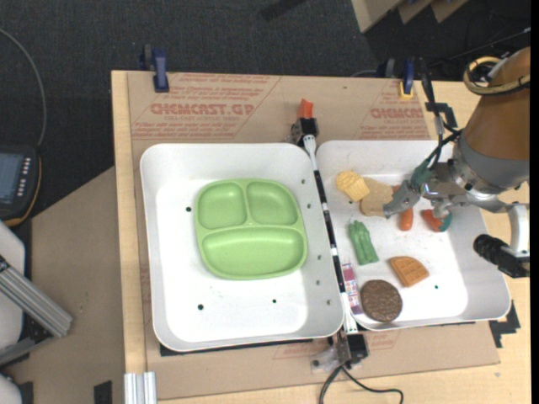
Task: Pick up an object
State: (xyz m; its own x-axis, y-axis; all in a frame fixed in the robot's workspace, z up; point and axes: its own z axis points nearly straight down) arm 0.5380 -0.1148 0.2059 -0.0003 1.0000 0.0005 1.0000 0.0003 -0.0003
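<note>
Nearest the camera, at the front of the right bin (472, 310), lies a brown round patty (381, 300), tucked against the divider between the bins. Just beyond it sit an orange waffle-like piece (408, 270) and a green toy vegetable (364, 243), each apart from the others (loosely scattered, presumably so that any one can be picked singly). The left bin (168, 251) holds a green divided plate (250, 228), lying flat near its middle with all three compartments bare.

Further back in the right bin, a yellow piece (351, 184) touches a tan piece (378, 198). The gripper (418, 202) hangs low over this far part of the bin, the arm reaching in from the right. A small orange-red object (407, 219) sits right at its fingertips, seemingly the target, but whether the fingers are closed on it or merely beside it cannot be told. A red and teal item (438, 219) lies just beside, partly under the wrist.
</note>
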